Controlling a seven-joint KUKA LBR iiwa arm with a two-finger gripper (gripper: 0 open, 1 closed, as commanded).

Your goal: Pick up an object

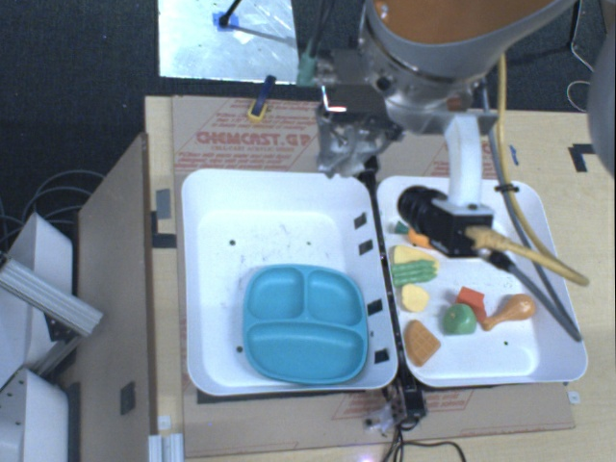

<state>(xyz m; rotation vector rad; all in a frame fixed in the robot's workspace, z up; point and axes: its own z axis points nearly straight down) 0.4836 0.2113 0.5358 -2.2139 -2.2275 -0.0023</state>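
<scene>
My gripper (348, 154) hangs over the far rim where the two bins meet, with nothing seen in it. The right bin (549, 354) holds several toy foods. Along its left side lie a yellow corn piece (414, 255), a green pea pod (414, 272), a yellow round piece (414, 298) and an orange cracker-like piece (422, 342). A green ball (459, 320), a red block (471, 296) and a tan drumstick (507, 311) lie in the middle. A small orange piece (416, 238) lies farther back.
A blue divided plate (306, 322) lies in the near part of the left bin (207, 258). The arm and its yellow cable cross above the right bin's far half. Cardboard surrounds the bins.
</scene>
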